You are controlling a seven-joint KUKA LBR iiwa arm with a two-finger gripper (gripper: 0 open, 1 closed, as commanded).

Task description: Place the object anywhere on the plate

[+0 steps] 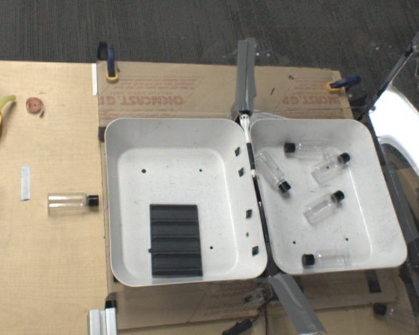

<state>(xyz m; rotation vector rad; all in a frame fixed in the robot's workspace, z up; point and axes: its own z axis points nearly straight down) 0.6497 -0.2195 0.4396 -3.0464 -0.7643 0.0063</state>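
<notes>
Vials, clear, with black caps, five in the right bin (pixel 381 160), all lying on their sides and apart from one another.
- First vial (pixel 302 148): near the far wall, cap toward the left.
- Second vial (pixel 329 167): just right of centre, cap pointing up and right.
- Third vial (pixel 272 169): close to the wall shared with the left bin, slanted, cap at its near end.
- Fourth vial (pixel 321 209): mid-bin, slanted, cap at its upper right end.
- Fifth vial (pixel 328 259): along the near wall, cap toward the left.

Plate (pixel 175 241): dark, ribbed, rectangular, flat on the floor of the left bin (pixel 112 187) near its front wall, bare on top and well apart from every vial.

Spare vial (pixel 68 201): same kind, on the counter (pixel 42 271) left of the bins, cap toward the bins.

Gripper: its opening, its hold and its place relative to the vials cannot be told.

Cardboard sheet (pixel 160 93): beneath both bins.
</notes>
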